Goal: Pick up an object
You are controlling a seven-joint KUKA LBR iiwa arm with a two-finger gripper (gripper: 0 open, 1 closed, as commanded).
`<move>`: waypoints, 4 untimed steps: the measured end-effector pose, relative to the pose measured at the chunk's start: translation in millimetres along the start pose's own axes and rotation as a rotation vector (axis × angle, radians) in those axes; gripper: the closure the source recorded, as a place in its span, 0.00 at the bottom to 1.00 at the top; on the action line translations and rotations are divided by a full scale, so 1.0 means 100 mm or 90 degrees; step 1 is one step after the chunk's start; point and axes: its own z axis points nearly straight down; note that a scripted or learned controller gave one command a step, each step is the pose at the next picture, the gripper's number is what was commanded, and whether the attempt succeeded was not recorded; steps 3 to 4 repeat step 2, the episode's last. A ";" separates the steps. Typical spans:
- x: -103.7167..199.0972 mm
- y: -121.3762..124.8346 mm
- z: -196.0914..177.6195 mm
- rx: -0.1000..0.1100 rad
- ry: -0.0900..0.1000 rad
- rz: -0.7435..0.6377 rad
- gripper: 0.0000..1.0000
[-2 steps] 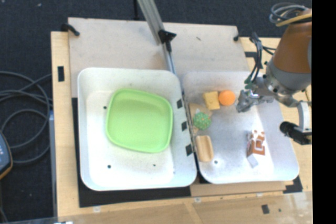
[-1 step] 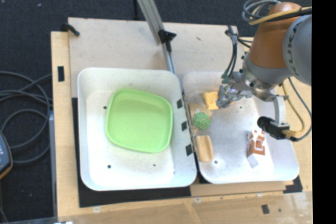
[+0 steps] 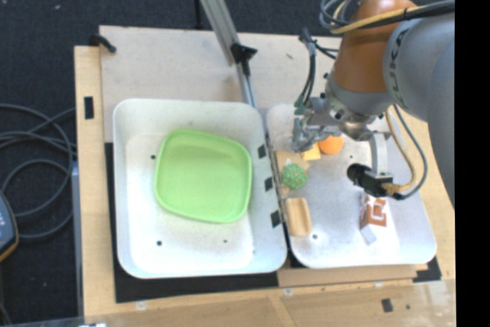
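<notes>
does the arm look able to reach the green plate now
Probably yes: the green plate lies alone and uncovered in the left bin, and the gripper hangs over the right bin beside it.

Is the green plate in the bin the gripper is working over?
No: the green plate lies in the view's left bin, while the gripper is over the right bin.

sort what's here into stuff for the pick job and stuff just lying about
Likely job, near the gripper: orange ball, yellow piece, green ball, tan block, red-white box, right bin.
Lying about: green plate, left bin, floor cables.
</notes>
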 end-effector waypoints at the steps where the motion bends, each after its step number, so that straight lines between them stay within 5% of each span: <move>1: 0.39 0.24 -0.09 0.000 0.000 0.001 1.00; 2: 0.84 0.51 -0.15 0.000 0.000 0.001 1.00; 4: 0.84 0.51 -0.15 0.000 0.000 0.001 1.00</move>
